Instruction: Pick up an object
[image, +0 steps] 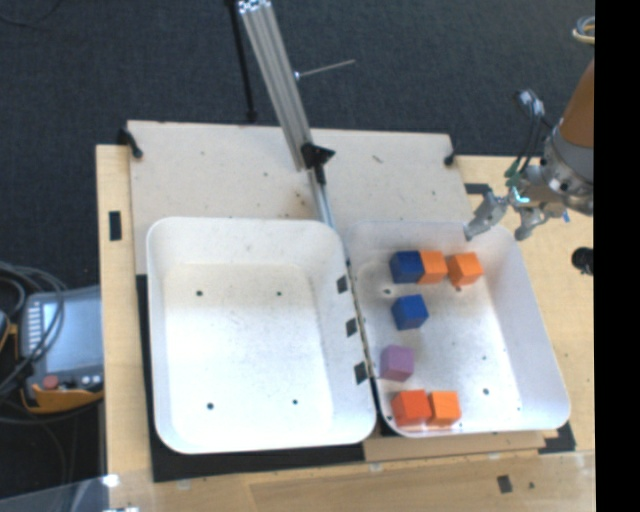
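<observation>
Not yet picked: gripper (503, 213) spread open with nothing between, above far edge of right bin (535, 330) (near orange cube (464, 267)). Descent, closing, lifting left.

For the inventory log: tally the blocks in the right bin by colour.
Orange blocks: 4
Blue blocks: 2
Purple block: 1
Total: 7

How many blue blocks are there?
2, both in the right white bin: one small blue cube touching an orange block near the far side, another just below it.
</observation>
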